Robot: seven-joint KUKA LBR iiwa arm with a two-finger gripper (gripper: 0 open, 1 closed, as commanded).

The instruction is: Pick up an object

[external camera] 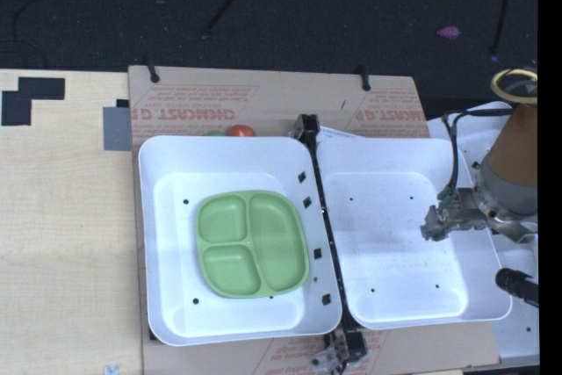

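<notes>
Approach step: jaws [436, 224], state unclear, sit low at right white plastic bin's [399, 312] right edge. Next: cross to green three-compartment plastic plate [252, 243] mid left white bin [167, 180].

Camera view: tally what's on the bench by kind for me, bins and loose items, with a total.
Shallow white plastic bins: 2, left and right.
Green three-compartment plastic plates: 1, lying in the left bin.
Small round red-orange objects: 1, behind the left bin's far rim, partly hidden.
Total: 4.
</notes>
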